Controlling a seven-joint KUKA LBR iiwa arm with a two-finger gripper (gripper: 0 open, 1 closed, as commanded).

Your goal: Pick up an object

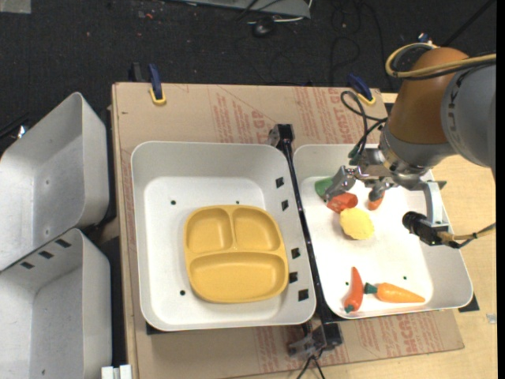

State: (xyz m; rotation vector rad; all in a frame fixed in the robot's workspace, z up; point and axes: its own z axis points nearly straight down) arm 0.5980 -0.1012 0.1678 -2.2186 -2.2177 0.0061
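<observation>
One gripper [359, 189] hung in the right bin [450, 290], fingers spread beside a small red toy [342, 203]. The toy looked light, hard and smooth; pinching its middle seemed best.

Right bin [446, 287]: centre floor passable; lemon [357, 225] and tomato [342, 202] obstruct upper left, carrot [397, 293] and pepper [354, 290] below.

Illumination is even and bright from overhead. Shadows are soft. White bins [150, 212] appear slightly overexposed. Focus is moderately sharp.
</observation>
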